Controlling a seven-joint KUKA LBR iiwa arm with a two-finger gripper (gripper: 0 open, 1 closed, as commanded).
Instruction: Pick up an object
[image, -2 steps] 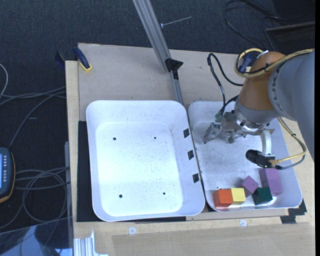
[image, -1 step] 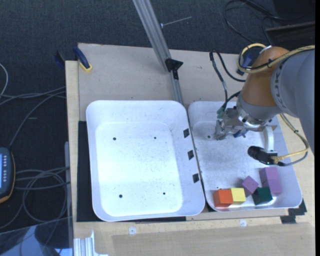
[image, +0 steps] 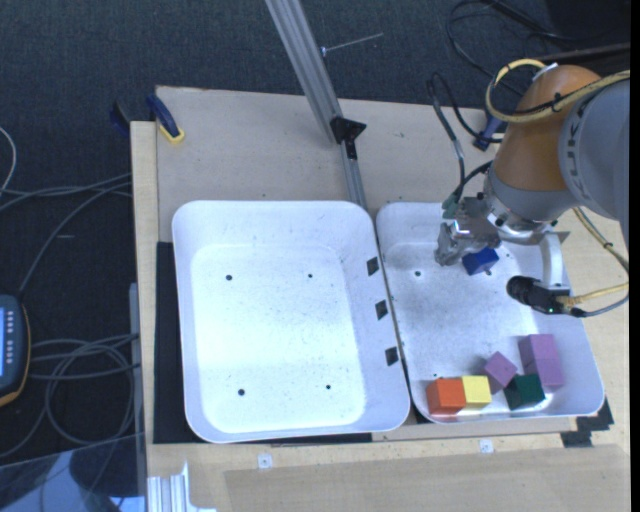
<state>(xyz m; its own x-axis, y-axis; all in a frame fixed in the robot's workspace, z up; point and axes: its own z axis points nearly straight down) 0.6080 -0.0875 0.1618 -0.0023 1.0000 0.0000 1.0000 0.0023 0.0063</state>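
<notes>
Robot lab: bench (image: 300, 470), loose cables (image: 60, 350), bins (image: 270, 215).

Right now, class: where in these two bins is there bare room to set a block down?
The left bin: bare floor between all four walls. In the right bin, the middle, between the gripper above and the blocks below. Crowded: the near right corner, from orange block to purple block.

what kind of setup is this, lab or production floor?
Most likely a robotics lab test bench. Two shallow white bins sit on a plain board, small coloured blocks lie clustered in the right bin's near corner, and loose cables trail over dark carpet beside the bench.
</notes>
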